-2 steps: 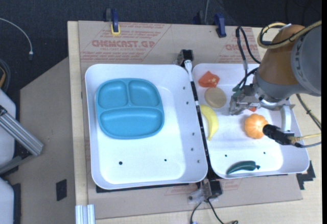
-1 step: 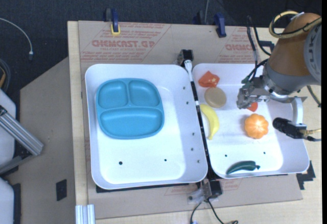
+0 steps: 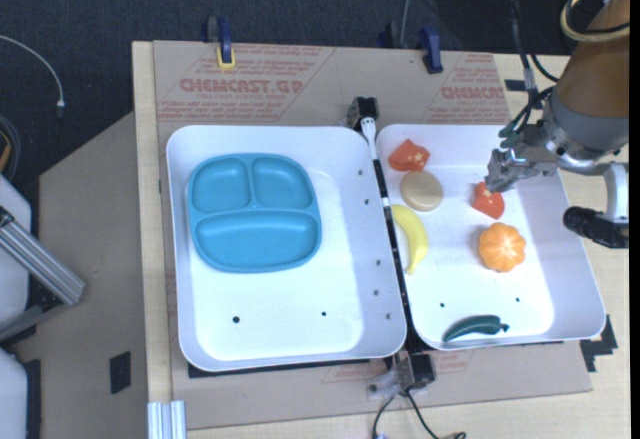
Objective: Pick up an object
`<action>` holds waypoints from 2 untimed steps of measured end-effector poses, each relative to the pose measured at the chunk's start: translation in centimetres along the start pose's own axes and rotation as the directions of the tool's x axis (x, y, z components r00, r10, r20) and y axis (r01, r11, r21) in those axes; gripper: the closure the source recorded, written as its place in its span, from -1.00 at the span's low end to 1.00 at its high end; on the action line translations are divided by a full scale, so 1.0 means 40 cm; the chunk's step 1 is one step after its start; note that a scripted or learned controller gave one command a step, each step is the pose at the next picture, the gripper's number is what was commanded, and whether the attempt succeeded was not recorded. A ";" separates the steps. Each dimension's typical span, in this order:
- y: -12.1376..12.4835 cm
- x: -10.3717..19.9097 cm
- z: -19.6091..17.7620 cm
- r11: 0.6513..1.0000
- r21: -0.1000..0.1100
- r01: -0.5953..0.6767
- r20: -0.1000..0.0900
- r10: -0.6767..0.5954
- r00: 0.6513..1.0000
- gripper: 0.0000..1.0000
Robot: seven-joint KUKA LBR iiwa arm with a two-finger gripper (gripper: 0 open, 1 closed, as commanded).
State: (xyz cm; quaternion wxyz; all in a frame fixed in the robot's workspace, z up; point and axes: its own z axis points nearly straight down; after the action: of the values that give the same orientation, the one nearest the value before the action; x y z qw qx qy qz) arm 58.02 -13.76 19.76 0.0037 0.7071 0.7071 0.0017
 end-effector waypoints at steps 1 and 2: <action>0.004 -0.001 -0.121 1.000 0.000 0.001 0.000 -0.001 1.000 1.00; -0.005 0.115 -0.131 1.000 0.008 0.005 -0.005 -0.005 1.000 1.00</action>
State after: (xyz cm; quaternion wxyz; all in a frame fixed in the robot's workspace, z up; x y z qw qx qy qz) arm 57.79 -9.15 24.99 -0.0008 0.7052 0.7090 0.0006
